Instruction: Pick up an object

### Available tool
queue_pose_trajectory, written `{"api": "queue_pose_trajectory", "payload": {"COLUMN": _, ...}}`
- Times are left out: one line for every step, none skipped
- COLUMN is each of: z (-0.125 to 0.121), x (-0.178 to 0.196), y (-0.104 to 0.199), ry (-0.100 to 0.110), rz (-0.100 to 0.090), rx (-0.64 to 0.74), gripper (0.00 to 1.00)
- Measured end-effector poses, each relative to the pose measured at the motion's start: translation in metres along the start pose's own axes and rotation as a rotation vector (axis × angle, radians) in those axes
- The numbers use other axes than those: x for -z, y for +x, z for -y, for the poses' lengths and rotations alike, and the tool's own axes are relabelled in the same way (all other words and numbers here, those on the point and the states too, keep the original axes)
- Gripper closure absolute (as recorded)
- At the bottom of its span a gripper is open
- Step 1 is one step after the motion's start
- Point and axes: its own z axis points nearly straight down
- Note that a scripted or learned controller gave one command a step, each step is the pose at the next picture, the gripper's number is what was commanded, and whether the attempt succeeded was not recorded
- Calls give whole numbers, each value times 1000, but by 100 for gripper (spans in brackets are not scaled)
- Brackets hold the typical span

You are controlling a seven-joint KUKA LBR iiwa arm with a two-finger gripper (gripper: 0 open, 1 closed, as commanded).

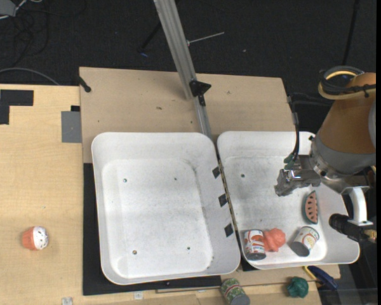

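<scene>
Here, hand [284, 184] mid right bin [254, 146], cans [254, 243] along near rim

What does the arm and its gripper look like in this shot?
The arm has an orange-tan rounded link over a grey wrist section, with a yellow-and-black cable loop on top of it. A thin dark cable runs down its side. The gripper is small, grey metal, with a white bracket part behind the wrist.
</scene>
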Motion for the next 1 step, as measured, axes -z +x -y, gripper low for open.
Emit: {"api": "queue_pose_trajectory", "payload": {"z": -20, "x": 12, "y": 44, "ry": 1, "rz": 2, "rx": -2, "gripper": 100}}
